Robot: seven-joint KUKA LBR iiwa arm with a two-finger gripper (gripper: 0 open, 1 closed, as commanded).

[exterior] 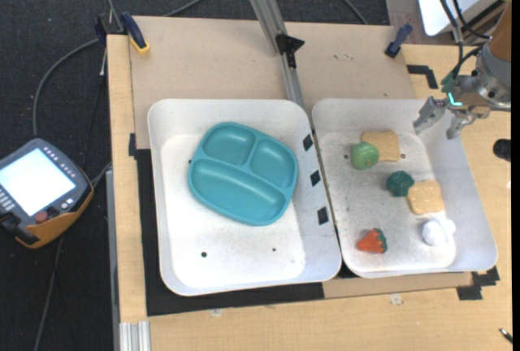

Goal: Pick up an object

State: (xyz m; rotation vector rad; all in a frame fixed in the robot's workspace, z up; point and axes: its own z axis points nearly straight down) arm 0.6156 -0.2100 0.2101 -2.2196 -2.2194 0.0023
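Note:
My gripper [439,119] hangs over the far right corner of the right bin [471,179], its two fingers spread open with nothing between them. Below and left of it lie a tan bread piece [384,145] and a green apple-like object [364,155], touching each other. Nearer the front lie a dark teal object [399,183], a second tan piece [426,197], a small white object [434,233] and a red strawberry-like object [372,240].
The left bin [175,203] holds a teal divided plate [242,172]. A metal pole [268,12] slants down to the gap between the bins. A hand-held pendant [36,191] lies off the bench at left, with cables on the floor.

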